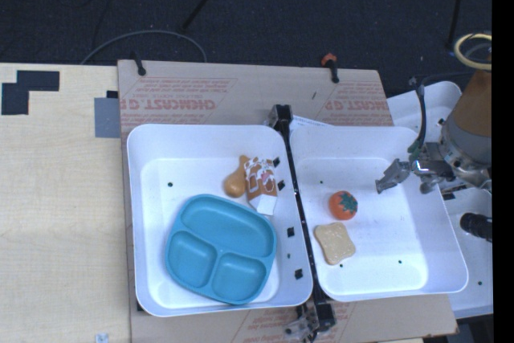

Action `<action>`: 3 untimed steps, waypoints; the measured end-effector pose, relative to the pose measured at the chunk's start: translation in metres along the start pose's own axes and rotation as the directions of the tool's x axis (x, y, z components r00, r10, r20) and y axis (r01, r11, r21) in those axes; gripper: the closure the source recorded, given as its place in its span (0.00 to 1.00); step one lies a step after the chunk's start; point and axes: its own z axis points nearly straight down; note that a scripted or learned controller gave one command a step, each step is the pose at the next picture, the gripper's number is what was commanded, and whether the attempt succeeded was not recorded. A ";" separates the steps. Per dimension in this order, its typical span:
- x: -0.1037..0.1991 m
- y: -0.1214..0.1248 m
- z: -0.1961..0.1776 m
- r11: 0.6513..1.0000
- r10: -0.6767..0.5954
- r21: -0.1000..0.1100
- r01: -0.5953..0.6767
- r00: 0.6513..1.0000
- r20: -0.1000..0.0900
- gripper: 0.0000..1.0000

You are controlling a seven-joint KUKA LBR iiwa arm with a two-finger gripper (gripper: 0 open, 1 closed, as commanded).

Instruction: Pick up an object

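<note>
Tomato (pixel 343 205), toast (pixel 335 242) in right bin (pixel 438 269); blue tray (pixel 220 248) left.

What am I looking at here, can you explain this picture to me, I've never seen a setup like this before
This is a single camera fixed above a workbench, looking down at a slant. On the right, a grey robot arm with an orange band reaches in; at its tip is a metal two-finger gripper, hanging over the right white plastic bin. Nothing sits between its jaws. Its job is to pick up an object.

In that right bin lie a small round red-orange toy tomato and a tan toy bread slice. The left white plastic bin holds a blue plastic divided plate and, just behind it, a brown and white toy food piece.
</note>
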 end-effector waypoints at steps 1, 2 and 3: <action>0.000 0.003 -0.007 1.000 -0.003 -0.013 0.003 1.000 0.003 0.00; 0.008 0.002 0.043 1.000 -0.003 -0.007 0.003 1.000 0.000 0.00; 0.014 0.004 0.088 1.000 -0.001 -0.007 0.001 1.000 0.000 0.00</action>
